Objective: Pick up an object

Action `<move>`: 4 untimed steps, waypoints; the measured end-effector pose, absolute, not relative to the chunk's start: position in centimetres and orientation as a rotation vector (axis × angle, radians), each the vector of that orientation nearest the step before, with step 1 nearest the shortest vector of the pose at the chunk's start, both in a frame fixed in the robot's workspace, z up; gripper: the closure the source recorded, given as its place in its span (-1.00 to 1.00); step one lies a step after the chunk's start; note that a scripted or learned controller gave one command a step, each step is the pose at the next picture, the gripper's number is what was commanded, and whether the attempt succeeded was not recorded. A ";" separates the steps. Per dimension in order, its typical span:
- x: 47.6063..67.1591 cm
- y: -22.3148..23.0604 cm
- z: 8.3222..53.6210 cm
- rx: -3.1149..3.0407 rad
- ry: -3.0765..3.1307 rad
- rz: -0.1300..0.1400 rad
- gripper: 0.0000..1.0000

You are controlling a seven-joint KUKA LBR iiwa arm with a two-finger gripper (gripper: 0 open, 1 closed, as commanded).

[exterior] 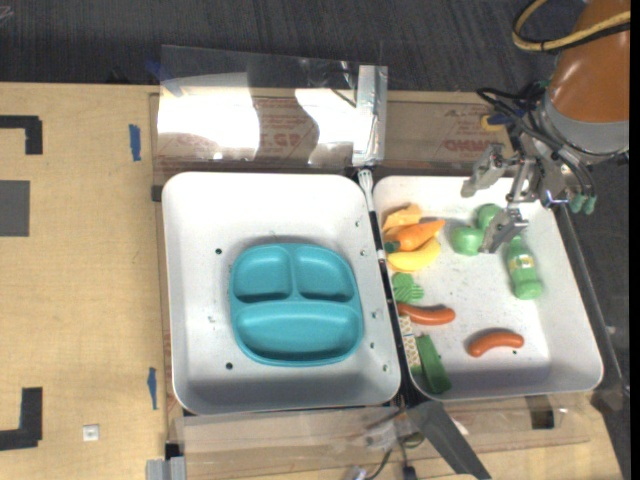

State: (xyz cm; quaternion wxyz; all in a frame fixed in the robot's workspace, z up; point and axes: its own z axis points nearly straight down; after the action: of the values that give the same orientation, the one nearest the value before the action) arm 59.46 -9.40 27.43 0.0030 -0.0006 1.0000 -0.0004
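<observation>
My gripper (pixel 492 208) hangs over the far part of the right bin (pixel 560 363), fingers spread apart with nothing between them. One fingertip sits just above a green round toy (pixel 466 239) and another green piece (pixel 487 215). A green bottle-shaped toy (pixel 523 273) lies to the right of them. At the bin's left side lie an orange carrot (pixel 415 233), a yellow banana (pixel 413 259), a small green leafy piece (pixel 404 288), a red sausage (pixel 428 314) and a dark green vegetable (pixel 431 361). Another red sausage (pixel 495 342) lies near the front.
The left bin (pixel 190 218) holds a teal divided tray (pixel 294 301). A clear plastic sheet and cardboard wall (pixel 270 123) stand behind the bins. Cables (pixel 550 13) loop by the arm's orange band (pixel 600 78) at the upper right.
</observation>
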 end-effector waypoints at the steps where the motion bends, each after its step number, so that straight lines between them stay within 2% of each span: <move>1: 55.8 -12.8 9.7 -0.480 3.103 0.001 -1.00; 2: 49.7 -15.1 9.0 -0.470 3.096 -0.005 -1.00; 3: 57.3 -20.7 10.9 -0.915 2.996 -0.005 -1.00; 4: 59.0 -22.2 8.8 -1.234 2.879 -0.005 -1.00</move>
State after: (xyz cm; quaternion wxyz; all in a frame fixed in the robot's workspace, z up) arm 58.99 -22.22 8.81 0.0047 -0.3940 0.9191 -0.0016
